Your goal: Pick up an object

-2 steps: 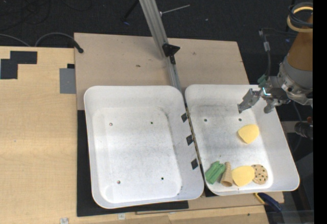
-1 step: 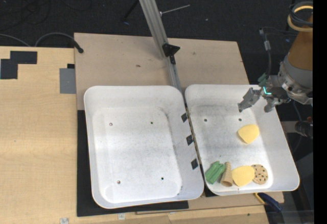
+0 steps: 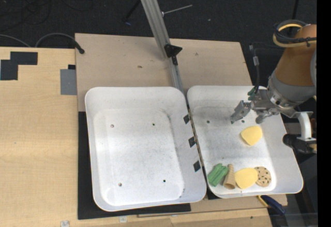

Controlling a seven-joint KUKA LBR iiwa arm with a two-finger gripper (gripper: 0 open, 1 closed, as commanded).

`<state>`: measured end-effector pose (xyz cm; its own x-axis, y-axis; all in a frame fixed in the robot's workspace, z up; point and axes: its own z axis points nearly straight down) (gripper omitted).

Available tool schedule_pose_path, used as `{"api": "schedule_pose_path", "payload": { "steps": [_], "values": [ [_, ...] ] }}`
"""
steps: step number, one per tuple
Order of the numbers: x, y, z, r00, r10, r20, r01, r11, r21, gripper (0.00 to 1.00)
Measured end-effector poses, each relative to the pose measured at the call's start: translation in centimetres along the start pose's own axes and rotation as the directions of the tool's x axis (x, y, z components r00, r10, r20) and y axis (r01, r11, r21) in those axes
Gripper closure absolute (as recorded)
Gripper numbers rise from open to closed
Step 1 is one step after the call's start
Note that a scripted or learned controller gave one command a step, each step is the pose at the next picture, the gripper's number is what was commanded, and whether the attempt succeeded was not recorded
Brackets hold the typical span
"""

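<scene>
The gripper [image 3: 252, 116] hung over the right bin [image 3: 217, 102], fingers spread apart with nothing between them. A yellow piece [image 3: 251, 135] lay just below and beside it, not touching. Along the bin's near edge sat a green item [image 3: 217, 174], a tan cone [image 3: 229, 177], another yellow piece [image 3: 245, 178] and a cookie [image 3: 262, 176]. The left bin [image 3: 98, 102] sat alongside.

Two white bins [image 3: 139, 117] of speckled, matt-looking plastic sit on a bench of pale wood-grain board [image 3: 36, 138] and plain brown fibreboard [image 3: 129, 60], beside a ribbed aluminium rail [image 3: 155, 14], while the gripper [image 3: 252, 112] shows dull grey metal.
</scene>
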<state>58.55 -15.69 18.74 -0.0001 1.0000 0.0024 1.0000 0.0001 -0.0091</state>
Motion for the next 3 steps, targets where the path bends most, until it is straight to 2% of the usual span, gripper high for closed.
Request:
{"api": "schedule_pose_path", "payload": {
  "steps": [2, 3],
  "values": [
    [0.4, 1.0, 9.6, 1.000, 0.002, 0.003, -0.002, 1.000, -0.008, 0.00],
    [0.3, 0.9, 8.6, 1.000, 0.007, 0.002, -0.007, 1.000, -0.007, 1.00]
  ]
}}
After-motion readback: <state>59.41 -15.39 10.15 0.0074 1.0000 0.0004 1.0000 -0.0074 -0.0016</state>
